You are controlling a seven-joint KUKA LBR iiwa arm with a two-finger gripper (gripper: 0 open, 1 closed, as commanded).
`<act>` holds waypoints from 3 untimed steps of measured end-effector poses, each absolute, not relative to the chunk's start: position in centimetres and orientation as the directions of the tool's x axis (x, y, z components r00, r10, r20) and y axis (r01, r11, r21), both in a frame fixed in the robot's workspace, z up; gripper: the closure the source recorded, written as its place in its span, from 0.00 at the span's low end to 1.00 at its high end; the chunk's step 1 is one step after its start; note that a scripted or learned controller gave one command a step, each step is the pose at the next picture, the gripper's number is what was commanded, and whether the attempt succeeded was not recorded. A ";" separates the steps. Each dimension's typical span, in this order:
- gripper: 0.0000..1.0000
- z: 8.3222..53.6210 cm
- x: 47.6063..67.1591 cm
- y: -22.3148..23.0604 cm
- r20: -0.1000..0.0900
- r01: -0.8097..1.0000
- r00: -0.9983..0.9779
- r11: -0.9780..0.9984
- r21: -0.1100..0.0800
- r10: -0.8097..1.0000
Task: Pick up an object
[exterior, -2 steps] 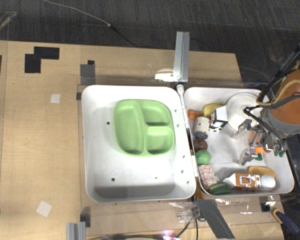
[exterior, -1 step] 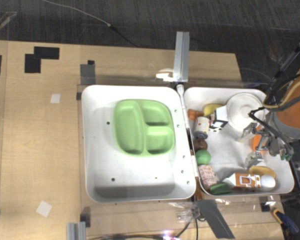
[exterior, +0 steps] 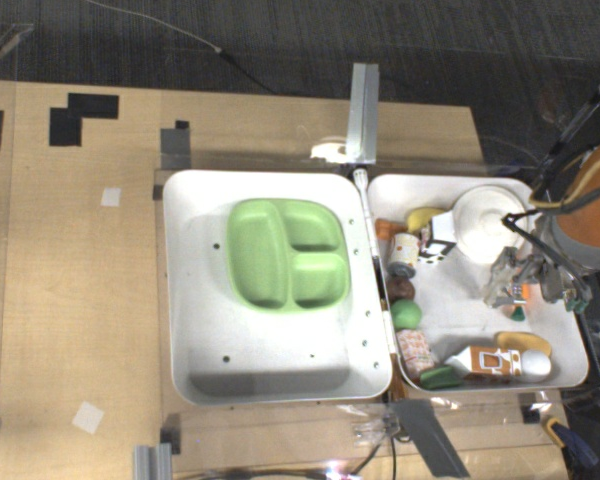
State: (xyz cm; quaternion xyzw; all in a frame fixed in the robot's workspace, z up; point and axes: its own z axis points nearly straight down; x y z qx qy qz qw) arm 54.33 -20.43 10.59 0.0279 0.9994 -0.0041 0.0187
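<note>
Inspector A: Report on the counter (exterior: 70,298). Two white bins sit side by side. The left bin (exterior: 195,298) carries a green sectioned tray (exterior: 285,253), lying flat near its middle.

Inspector B: Confirmed. The right bin (exterior: 450,313) holds the loose items. Along its left wall, far to near: a yellow piece (exterior: 425,216), a small can (exterior: 404,249), a dark brown item (exterior: 401,288), a green ball (exterior: 407,314), a pink speckled packet (exterior: 416,348). A white bowl (exterior: 487,222) sits at the far side.

Inspector A: Along the near wall lie a white bottle with an orange label (exterior: 500,364), a green item (exterior: 441,376) at its left end, and a yellow banana-like piece (exterior: 523,342) just beyond it.

Inspector B: The end effector (exterior: 515,286) hangs low over the right part of the right bin, just right of the bowl. A small orange object (exterior: 520,293) appears at its tips. Grip state: cannot tell, detail is blurred.
</note>
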 end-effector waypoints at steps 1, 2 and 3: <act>1.00 17.8 57.9 -20.5 -0.012 -0.391 -0.920 0.920 -0.007 -0.391; 0.00 17.6 57.8 -20.5 -0.009 -0.390 -0.921 0.921 -0.005 -0.390; 0.00 9.9 55.5 -20.7 -0.011 -0.469 -0.883 0.883 -0.010 -0.469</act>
